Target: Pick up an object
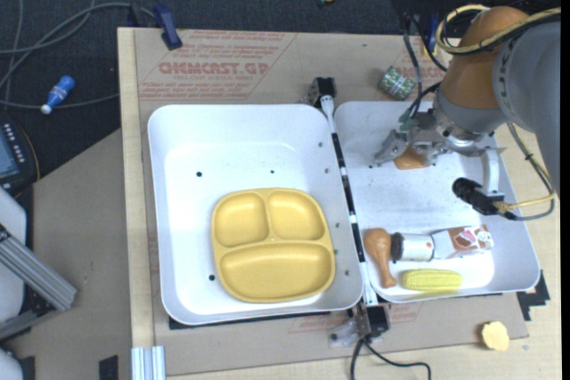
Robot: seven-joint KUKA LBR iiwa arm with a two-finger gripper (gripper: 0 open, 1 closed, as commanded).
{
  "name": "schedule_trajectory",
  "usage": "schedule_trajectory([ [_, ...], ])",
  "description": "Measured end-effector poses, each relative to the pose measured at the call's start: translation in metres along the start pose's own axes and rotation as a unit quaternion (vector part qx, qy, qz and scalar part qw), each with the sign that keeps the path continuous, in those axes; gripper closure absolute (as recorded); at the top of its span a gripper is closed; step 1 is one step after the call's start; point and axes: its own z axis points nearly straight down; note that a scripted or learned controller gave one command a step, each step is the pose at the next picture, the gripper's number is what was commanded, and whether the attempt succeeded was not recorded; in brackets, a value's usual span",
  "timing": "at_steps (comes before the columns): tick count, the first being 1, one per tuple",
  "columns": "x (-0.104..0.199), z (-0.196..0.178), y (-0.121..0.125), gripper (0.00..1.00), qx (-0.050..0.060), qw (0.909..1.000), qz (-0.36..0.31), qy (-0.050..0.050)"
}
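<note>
The gripper (411, 151) sits in the right bin (374, 125); a corn cob (432, 280) and drumstick (380, 254) lie nearer the camera, a divided plate (270, 245) left.

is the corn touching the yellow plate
Apart. The camera view shows the corn in the right bin and the yellow plate in the left bin, rims between them.

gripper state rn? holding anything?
Gripper: low in the right bin, over a small tan object; open or shut and any hold cannot be told.
</note>
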Motion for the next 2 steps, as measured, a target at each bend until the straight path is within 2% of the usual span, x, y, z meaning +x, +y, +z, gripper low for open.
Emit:
schedule_trajectory([
  [1,-0.039,-0.001,0.037,0.0,-0.005,1.0,0.001,-0.003],
  [2,-0.016,0.0,0.018,0.0,-0.001,1.0,-0.001,0.0],
])
